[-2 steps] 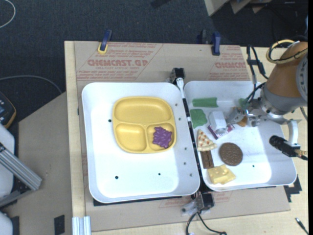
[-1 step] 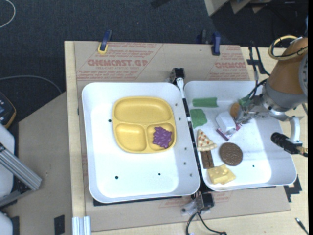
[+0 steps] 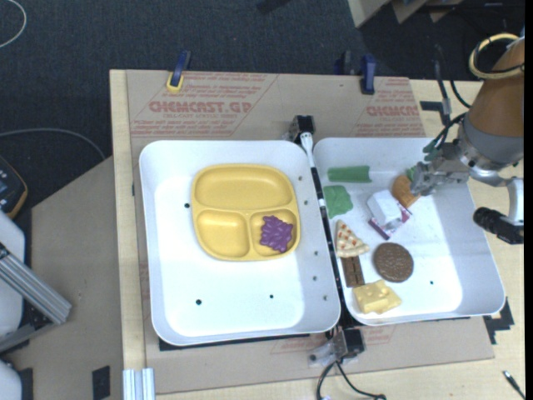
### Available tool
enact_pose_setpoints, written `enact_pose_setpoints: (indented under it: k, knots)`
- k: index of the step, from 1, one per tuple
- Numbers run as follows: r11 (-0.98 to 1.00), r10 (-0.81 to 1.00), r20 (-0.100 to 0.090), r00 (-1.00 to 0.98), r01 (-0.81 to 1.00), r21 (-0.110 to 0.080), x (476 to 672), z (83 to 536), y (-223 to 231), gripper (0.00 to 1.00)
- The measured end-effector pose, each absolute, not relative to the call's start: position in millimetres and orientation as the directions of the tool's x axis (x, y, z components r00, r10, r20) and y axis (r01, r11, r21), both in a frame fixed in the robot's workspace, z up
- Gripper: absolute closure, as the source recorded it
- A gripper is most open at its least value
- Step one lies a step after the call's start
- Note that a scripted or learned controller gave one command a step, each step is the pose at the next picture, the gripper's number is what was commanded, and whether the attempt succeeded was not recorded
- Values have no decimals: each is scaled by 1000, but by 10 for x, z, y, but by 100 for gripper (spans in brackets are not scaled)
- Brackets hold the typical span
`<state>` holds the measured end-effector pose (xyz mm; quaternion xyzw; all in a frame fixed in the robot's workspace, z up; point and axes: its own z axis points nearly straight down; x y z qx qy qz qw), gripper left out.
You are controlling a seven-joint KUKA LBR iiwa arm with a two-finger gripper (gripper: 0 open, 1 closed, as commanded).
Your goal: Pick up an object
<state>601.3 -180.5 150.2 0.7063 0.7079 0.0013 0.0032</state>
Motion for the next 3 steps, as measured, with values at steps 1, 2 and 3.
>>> enact_pose_setpoints:
  k: [1,2,3]
  knots:
    - [3,1000,-2,-3,1000,7,5994,2051,-1707,100]
    - [2,1000,-2,-2,1000,5,6004,2263,-1707,100]
    - [3,1000,2,-3,1000,-4,5704,2198,-1278,100]
